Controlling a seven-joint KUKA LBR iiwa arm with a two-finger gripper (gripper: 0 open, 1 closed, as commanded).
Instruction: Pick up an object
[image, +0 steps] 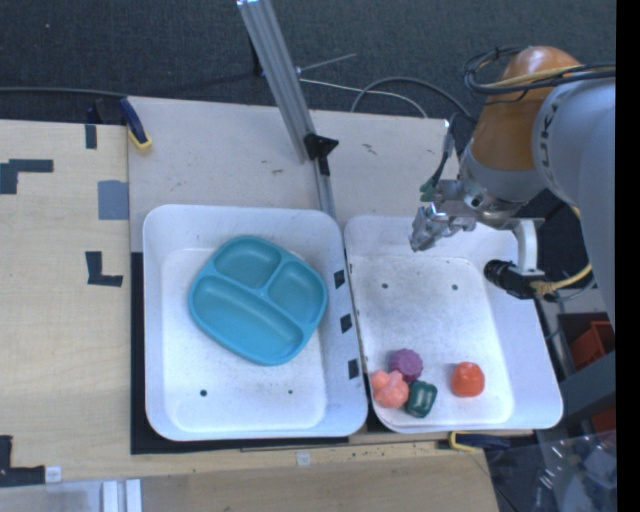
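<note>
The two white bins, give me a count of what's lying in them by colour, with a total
Blue: 1, the divided plate in the left bin
Purple: 1, a small object in the right bin
Orange-pink: 1, a small object
Green: 1, a small object
Orange-red: 1, a small object
Total: 5

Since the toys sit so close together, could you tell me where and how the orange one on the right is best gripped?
Take the orange toy across its round body, straight down from above. It stands apart from the purple toy and green toy, so there looks to be room on both sides. The bin wall is near on its right, so probably avoid a slanted approach. The gripper is at the bin's far end.
</note>
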